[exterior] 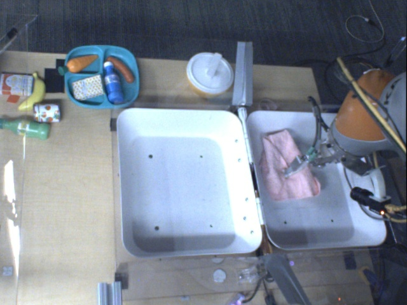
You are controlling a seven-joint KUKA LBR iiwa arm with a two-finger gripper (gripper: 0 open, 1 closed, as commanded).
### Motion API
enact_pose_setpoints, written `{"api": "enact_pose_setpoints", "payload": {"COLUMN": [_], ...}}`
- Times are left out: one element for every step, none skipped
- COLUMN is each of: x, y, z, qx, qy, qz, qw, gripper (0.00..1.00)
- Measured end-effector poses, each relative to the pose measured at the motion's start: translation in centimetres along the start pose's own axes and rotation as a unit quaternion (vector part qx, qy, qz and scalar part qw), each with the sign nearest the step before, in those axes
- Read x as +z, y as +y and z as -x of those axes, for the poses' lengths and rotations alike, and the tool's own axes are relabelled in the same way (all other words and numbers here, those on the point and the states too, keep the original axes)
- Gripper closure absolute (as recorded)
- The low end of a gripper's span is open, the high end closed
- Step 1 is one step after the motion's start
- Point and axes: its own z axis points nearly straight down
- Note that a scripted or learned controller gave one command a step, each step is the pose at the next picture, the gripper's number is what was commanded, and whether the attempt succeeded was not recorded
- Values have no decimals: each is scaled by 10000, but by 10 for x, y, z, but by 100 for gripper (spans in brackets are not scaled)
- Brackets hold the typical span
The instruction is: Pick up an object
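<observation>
Grey arm with orange band (pixel 361 116) reaches in from the right, low over the right-hand shallow white plastic bin (pixel 331 230). Its two-finger metal pincer (pixel 294 168) sits down on a crumpled pink cloth (pixel 283 154), fingertips touching the fabric near the cloth's lower right part; whether the fingers are spread or pressed together cannot be told at this slant, and no fold of cloth is clearly seen between them. The pink cloth lies directly under and just left of the pincer, in the upper left area of the right bin, running up along the bin's left wall. Left of the pincer, past the divider between the bins, sits the larger left-hand white bin (pixel 184 183) with a few small dark dots on its floor. Above and left of the pincer, beyond the bins' far rim, stands a round white lidded cup with a yellow base (pixel 210 74), beside an upright grey metal bar (pixel 242 75). Far to the left of the pincer, on the wooden bench (pixel 63 202), rests a blue compartmented plastic tray (pixel 132 76) holding toy food and a small blue bottle (pixel 112 81). Further left still lie a yellow toy banana (pixel 35 93), a small printed can (pixel 47 112) and a green bottle on its side (pixel 25 128). Dark cables (pixel 369 199) hang right of the pincer.
</observation>
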Motion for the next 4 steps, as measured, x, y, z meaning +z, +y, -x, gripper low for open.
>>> {"api": "enact_pose_setpoints", "payload": {"x": [1,0,2,3], "y": [13,27,51,87], "z": [5,-14,-20,-22], "qx": [-474,-1211,-1076,-1294], "qy": [3,-14,-5,10], "qz": [-20,-10,-19,-54], "qw": [9989,9926,9942,9916], "gripper": [0,0,0,0]}}
